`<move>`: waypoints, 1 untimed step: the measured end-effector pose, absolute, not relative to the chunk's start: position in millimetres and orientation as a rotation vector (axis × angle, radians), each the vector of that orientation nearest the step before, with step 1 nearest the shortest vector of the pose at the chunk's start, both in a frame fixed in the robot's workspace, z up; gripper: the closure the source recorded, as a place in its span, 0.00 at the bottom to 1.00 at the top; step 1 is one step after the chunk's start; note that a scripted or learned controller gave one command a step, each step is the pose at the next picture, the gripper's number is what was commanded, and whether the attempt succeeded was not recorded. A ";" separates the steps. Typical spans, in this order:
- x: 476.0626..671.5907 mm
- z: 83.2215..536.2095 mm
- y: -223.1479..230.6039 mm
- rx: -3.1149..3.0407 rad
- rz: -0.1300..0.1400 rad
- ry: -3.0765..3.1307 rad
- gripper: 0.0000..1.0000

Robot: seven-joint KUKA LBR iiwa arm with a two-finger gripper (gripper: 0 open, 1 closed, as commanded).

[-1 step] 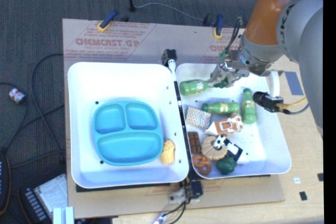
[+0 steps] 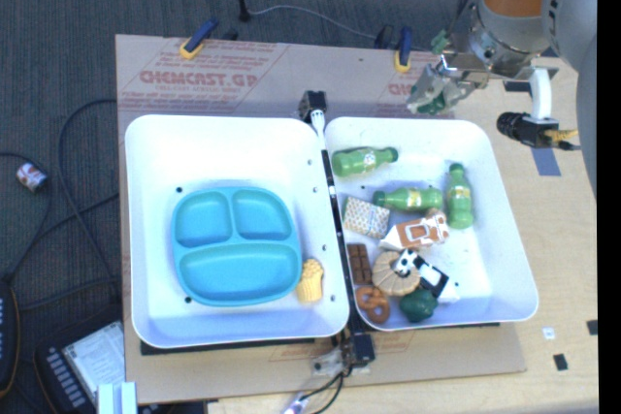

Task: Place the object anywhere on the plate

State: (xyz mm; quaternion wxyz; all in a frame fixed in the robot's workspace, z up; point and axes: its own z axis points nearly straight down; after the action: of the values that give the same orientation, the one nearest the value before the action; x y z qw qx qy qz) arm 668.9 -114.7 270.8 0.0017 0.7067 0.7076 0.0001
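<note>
A blue three-compartment plate (image 2: 236, 243) lies in the left white bin (image 2: 155, 150). A yellow corn cob (image 2: 310, 279) rests just off the plate's right edge, near the divider. The right bin (image 2: 495, 170) holds several toy foods: three green bottles (image 2: 363, 159) (image 2: 408, 200) (image 2: 458, 196), a waffle-like cracker (image 2: 366, 217), a carton (image 2: 420, 234), a chocolate bar (image 2: 360, 263), a pretzel (image 2: 372, 303) and a dark green piece (image 2: 418, 306). My gripper (image 2: 433, 95) hangs above the right bin's far rim, away from all the objects, with nothing visible between its fingers.
The bins sit on a cardboard sheet held by yellow clamps (image 2: 198, 38). A black fixture (image 2: 312, 104) stands at the far end of the divider. Cables and a small object (image 2: 31, 175) lie on the floor at left.
</note>
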 end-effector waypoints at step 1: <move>583.2 182.8 -91.9 2.224 -0.005 2.224 1.00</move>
State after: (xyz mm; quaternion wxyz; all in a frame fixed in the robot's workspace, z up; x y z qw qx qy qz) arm 583.2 -91.9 182.8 -0.0018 0.7071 0.7071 -0.0016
